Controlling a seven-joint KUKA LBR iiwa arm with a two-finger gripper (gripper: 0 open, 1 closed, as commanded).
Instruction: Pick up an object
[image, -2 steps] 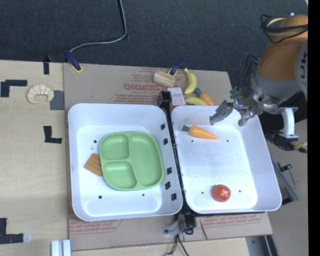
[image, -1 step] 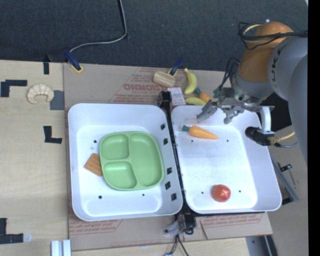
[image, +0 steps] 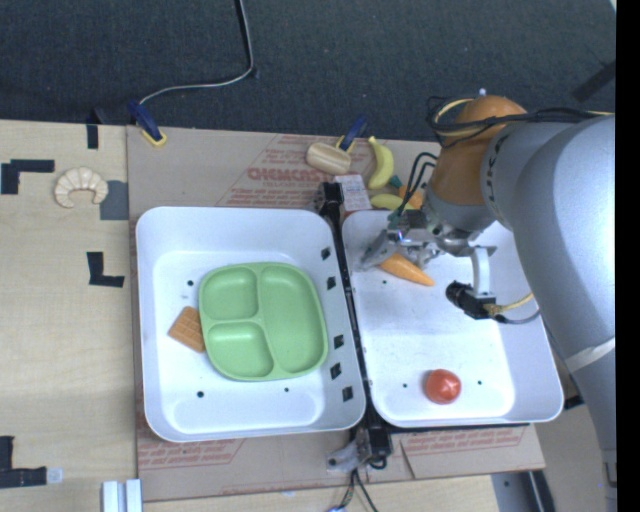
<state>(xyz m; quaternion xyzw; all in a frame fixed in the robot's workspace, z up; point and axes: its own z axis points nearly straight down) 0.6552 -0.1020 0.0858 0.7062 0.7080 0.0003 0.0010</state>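
An orange carrot (image: 410, 270) lies in the right bin (image: 520, 400), near its back left corner. My gripper (image: 402, 247) hangs low right over the carrot's back end, touching or almost touching it. The wrist hides where they meet. A red tomato (image: 442, 385) sits near the front of the same bin, well apart from the gripper. In the left bin (image: 160, 240) a green divided plate (image: 264, 320) lies flat, with an orange wedge (image: 186, 328) tucked at its left edge.
Behind the bins lie a yellow banana (image: 380, 165), a bread roll (image: 327, 156) and a small box (image: 350, 188). A croissant (image: 80, 187) rests on the bench at far left. The grey arm (image: 570, 230) covers the right bin's right side.
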